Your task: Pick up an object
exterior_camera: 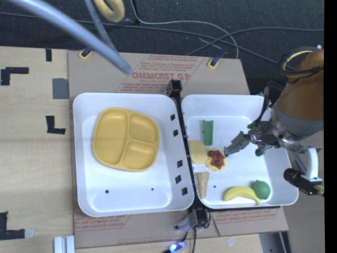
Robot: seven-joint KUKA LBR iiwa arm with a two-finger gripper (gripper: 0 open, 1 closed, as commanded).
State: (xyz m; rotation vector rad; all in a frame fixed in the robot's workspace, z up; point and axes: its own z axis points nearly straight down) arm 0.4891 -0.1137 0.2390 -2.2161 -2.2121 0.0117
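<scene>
Camera view: gripper [229,151], finger state unclear, beside pizza [216,159] at right centre; should centre before closing.

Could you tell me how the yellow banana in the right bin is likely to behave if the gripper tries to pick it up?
The banana looks like a smooth toy, so it is probably light and a little slippery. Its curved shape may let it rock or pivot when pushed. It lies right beside the green ball near the bin wall, which could crowd a grasp.

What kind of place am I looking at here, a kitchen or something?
Probably a robot test lab, not a kitchen: a robot arm reaches over two white bins, the food looks like toys, such as a banana, and cables trail behind.
</scene>
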